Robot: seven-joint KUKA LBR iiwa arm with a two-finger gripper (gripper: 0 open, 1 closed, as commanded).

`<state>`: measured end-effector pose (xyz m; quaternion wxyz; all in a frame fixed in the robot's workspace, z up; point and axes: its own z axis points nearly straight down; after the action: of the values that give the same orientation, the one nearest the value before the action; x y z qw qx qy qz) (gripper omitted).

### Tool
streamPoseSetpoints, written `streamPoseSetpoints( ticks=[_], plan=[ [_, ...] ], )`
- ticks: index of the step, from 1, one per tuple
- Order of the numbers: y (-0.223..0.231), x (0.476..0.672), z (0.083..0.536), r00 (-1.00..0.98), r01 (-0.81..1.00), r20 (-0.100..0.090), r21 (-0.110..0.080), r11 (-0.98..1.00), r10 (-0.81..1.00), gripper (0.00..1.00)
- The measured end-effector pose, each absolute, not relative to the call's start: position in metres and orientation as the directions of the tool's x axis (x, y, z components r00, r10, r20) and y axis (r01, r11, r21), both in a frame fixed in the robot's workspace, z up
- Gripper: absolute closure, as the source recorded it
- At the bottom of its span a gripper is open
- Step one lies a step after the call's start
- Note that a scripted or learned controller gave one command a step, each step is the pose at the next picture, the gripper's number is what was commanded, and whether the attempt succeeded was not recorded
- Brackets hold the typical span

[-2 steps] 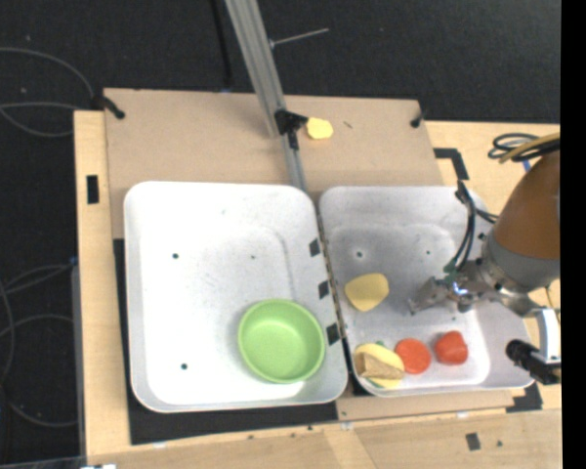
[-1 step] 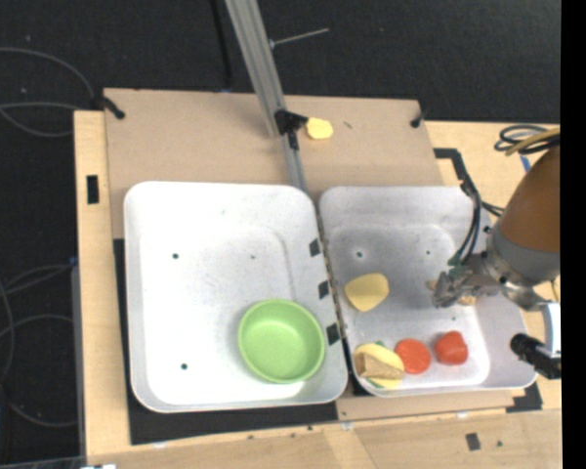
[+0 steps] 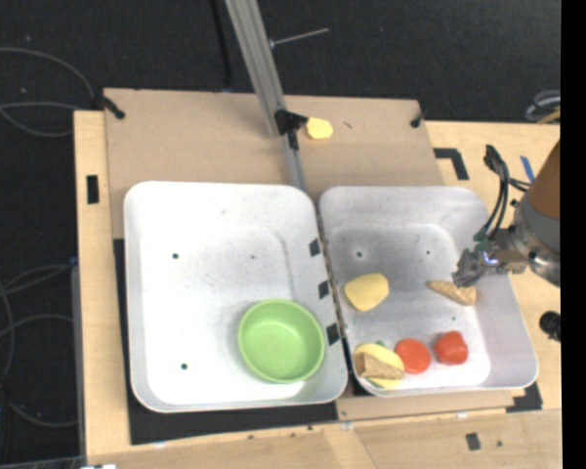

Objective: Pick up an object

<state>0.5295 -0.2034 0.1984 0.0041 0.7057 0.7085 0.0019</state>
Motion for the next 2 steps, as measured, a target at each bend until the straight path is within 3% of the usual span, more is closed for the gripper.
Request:
streamPoseSetpoints(
  ticks=[2],
  plan=[
    [-0.212, 0.536, 0.274, -0.005, 1.000, -0.001, 0.005, 0.005, 1.000, 1.00]
  ],
)
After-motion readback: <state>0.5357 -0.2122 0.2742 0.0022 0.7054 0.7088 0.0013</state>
